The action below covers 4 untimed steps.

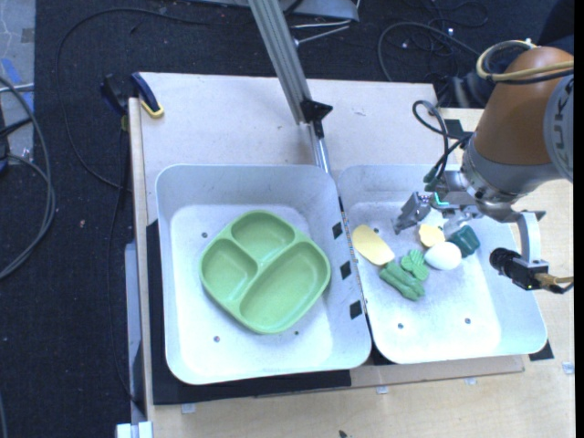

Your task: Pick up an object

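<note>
Orange-banded arm hangs its claw over the right bin.

You get bright, even overhead light; the white bins glare slightly, shadows stay soft, the dark floor loses detail, and focus is slightly soft throughout.
</note>
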{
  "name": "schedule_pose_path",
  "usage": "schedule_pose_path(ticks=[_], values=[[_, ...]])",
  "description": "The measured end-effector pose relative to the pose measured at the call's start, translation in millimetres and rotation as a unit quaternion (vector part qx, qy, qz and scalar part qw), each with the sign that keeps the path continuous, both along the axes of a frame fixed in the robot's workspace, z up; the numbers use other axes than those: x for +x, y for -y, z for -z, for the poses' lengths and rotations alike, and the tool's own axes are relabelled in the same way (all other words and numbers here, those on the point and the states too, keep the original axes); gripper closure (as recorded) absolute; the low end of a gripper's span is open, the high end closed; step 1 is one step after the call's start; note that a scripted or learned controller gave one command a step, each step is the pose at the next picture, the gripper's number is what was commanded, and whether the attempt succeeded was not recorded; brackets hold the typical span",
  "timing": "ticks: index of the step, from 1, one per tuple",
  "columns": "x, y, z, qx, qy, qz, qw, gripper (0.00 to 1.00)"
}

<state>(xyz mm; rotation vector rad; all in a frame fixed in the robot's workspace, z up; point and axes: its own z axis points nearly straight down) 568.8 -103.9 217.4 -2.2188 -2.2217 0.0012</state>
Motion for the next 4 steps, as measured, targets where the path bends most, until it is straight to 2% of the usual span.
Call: schedule_pose_path(ticks=[1, 3, 4], values=[[0.3, 0.0, -0.4, -0.0001, 0.001, 0.0, 1.0, 0.0], [4.6, 15.6, 114.9, -0.0002, -0.002, 0.002, 1.0, 0.0], [8.0, 17.2, 120.1, -0.0028, 0.006, 0.001, 1.0, 0.0]])
